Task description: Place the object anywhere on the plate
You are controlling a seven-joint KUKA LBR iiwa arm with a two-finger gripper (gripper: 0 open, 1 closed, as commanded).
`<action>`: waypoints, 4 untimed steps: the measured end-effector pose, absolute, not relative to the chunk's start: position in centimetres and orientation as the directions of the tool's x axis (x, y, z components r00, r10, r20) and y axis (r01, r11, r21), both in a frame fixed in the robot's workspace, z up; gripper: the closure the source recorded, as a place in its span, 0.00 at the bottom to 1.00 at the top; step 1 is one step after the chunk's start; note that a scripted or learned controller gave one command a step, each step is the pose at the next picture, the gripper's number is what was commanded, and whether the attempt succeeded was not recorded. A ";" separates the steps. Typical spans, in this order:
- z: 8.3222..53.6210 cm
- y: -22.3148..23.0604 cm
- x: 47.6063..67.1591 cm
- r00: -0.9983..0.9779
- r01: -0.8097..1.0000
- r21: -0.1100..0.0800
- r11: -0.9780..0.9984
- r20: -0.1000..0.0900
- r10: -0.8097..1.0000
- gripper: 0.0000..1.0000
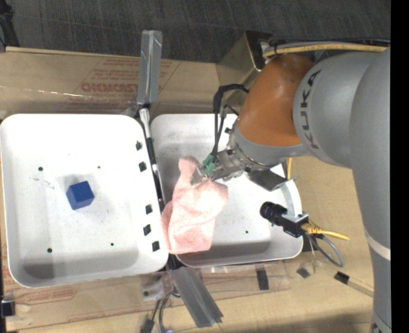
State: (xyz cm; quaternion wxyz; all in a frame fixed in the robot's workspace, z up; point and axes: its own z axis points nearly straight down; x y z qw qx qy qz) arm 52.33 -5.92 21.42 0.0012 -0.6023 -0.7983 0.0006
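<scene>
A pink cloth (pixel 194 210) lies crumpled in the left half of the right bin (pixel 253 245). Its lower left edge drapes against the divider between the bins. My gripper (pixel 211 168) is down at the cloth's upper right corner, touching or just above the fabric; the wrist hides its tips. A small blue cube (pixel 80 194) rests on the floor of the left bin (pixel 23 137), far from the gripper.
The grey and orange arm (pixel 294 109) covers the upper right of the right bin. A black fitting with a yellow cable (pixel 287 217) sits at that bin's right rim. A grey bar (pixel 148 68) stands behind the divider. Cardboard lies under both bins.
</scene>
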 end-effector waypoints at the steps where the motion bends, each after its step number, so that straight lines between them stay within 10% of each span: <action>1: 23.1 -5.9 52.4 -0.280 0.960 -0.001 0.280 0.000 0.960 1.00; 4: 23.6 9.8 49.9 -0.998 0.070 -0.001 0.998 0.002 0.070 1.00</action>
